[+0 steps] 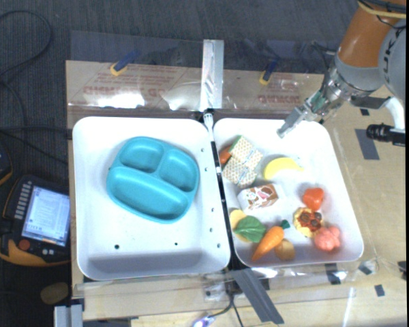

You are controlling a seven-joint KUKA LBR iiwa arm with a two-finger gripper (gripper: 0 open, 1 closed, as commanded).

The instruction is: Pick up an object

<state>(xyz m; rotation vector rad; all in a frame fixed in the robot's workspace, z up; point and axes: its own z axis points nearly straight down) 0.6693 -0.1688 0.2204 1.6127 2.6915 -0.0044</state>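
Note:
The right bin (pixel 341 182) holds several toy foods: a patterned box (pixel 244 161), a yellow banana piece (pixel 283 167), a small white carton (pixel 259 197), a red tomato (pixel 313 197), a carrot (pixel 268 242), a green leaf (pixel 249 228) and a pink berry (pixel 327 238). My gripper (pixel 293 122) hangs over the bin's far rim, up and to the right of the banana piece, apart from every item. Nothing is seen in its grasp. The grey arm with its orange band (pixel 368 39) reaches in from the upper right.
A teal divided plate (pixel 153 178) lies in the left bin (pixel 88 244). A vertical divider post (pixel 213 67) stands behind the two bins. A handheld pendant (pixel 37 220) and cables lie left of the bench.

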